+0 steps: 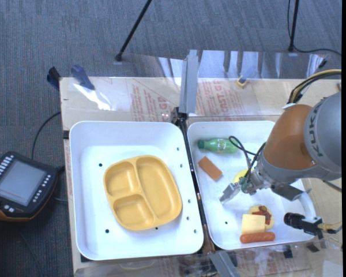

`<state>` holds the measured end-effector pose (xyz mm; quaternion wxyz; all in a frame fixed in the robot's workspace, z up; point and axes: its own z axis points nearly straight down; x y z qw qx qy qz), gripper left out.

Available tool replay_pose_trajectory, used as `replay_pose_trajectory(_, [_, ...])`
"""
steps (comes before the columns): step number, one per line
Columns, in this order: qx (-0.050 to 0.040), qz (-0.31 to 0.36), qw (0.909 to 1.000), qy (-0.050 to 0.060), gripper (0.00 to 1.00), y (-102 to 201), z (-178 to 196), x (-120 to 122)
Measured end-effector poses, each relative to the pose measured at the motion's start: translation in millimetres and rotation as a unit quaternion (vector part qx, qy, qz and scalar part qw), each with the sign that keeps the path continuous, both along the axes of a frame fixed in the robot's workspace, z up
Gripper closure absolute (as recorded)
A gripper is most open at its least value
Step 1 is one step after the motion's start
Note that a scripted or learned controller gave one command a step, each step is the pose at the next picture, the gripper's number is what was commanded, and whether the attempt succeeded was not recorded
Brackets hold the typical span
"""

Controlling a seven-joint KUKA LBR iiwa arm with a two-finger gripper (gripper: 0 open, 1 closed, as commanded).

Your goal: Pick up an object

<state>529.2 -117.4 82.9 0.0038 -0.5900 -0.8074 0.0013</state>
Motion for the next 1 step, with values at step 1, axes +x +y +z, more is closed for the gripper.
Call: replay_pose_trajectory(1, [-0.0001, 0.013, 0.9999, -0.001, 0.0, 12.5, 0.6, 74.9])
